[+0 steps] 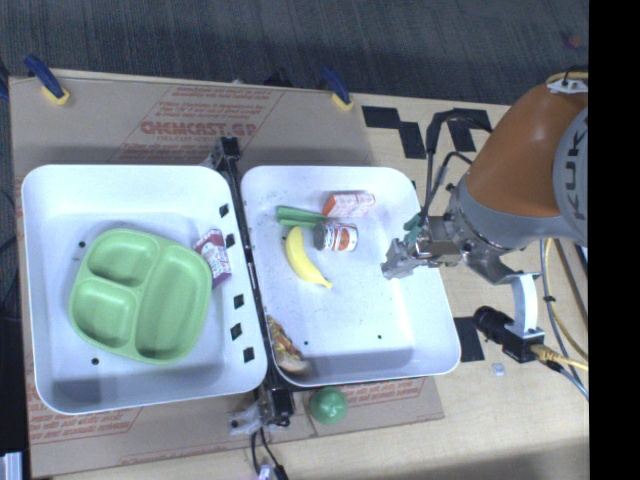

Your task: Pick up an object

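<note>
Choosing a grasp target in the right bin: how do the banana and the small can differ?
The banana is yellow, long and curved, lying flat and running diagonally; the can is short, round and red-and-silver, lying on its side. The banana is longer, and the can sits nearer the gripper. Both rest in the right bin, close together.

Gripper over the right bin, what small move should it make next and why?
Probably shift the gripper toward the banana before descending. It hovers at the right bin's right side over bare floor, nothing between its fingers, while the banana lies apart from it nearer the bin's middle, beside the can.
</note>
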